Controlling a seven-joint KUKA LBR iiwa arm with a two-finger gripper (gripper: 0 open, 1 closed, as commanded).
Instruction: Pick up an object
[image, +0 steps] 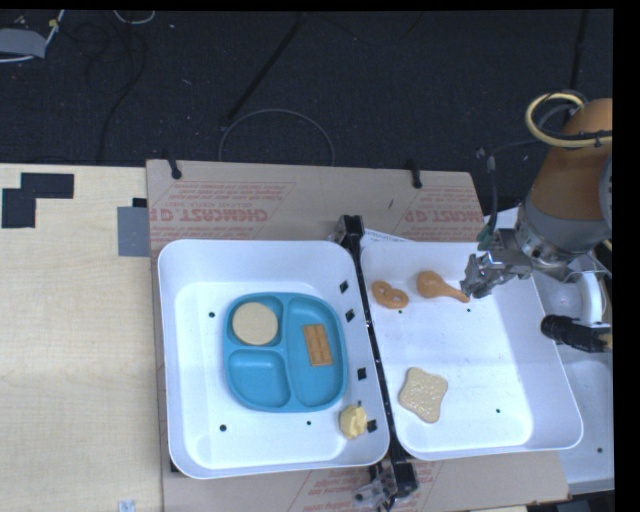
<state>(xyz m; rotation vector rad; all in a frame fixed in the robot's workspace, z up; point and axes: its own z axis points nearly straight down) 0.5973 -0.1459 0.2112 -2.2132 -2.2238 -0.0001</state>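
Two shallow white bins are seen side by side on the bench. The left bin (190, 290) holds a blue divided tray (285, 385). A round tan disc (254, 323) lies in the tray's upper-left compartment and an orange cracker-like rectangle (318, 345) in its right compartment. A pale yellow lump (353, 421) rests on the bin floor just beside the tray's lower-right corner, near the divider between the bins.

In the right bin (500, 370) three loose objects are noted. A small orange pretzel-shaped piece (389, 295) lies near the bin's upper left. Just right of it lies a tan drumstick-shaped piece (440, 287), its rounded end toward the pretzel and its thin end pointing toward the gripper. A tan toast-shaped piece (423, 394) lies lower in the bin, well apart from the other two.

The arm (570, 185) is seen entering from the right, its orange section uppermost. The gripper (479, 282) is positioned over the upper part of the right bin, with its tip just beside the thin end of the drumstick-shaped piece; contact cannot be confirmed. Whether the gripper is open or closed cannot be told at this resolution, and nothing is seen held in it. The pretzel-shaped piece lies further left of the gripper, and the toast-shaped piece below and left of it.
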